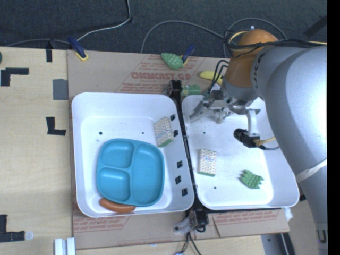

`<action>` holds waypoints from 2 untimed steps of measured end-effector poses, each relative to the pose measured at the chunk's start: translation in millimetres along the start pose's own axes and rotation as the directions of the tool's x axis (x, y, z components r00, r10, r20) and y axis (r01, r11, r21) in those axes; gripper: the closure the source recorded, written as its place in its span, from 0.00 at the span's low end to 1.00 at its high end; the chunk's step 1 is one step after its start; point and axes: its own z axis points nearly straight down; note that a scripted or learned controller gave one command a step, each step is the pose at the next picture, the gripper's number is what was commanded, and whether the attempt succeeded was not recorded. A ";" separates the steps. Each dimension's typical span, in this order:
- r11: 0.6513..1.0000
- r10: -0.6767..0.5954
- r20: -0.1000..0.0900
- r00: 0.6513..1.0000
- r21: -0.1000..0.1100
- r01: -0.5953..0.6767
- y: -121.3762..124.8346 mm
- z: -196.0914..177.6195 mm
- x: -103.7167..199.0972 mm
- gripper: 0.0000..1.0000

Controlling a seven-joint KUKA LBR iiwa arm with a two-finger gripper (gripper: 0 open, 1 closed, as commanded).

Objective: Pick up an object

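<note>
Tool point(215, 109) poised over the right bin's point(276, 193) upper-left corner (finger state cannot be told); patterned sponge point(207, 162) and green toy point(251, 179) lie apart below.

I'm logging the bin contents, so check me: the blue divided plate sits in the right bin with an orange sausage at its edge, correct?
Not quite. The camera view shows the blue divided plate in the left bin, not the right one. The rest holds: the orange sausage lies at the plate's near edge.
</note>
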 end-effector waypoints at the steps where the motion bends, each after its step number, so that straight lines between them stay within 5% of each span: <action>1: 1.000 0.000 0.001 1.000 0.000 0.000 -0.1 0.0 0.3 0.00; 2: 1.000 0.000 0.001 1.000 0.000 0.000 -1.3 -0.1 -1.6 0.00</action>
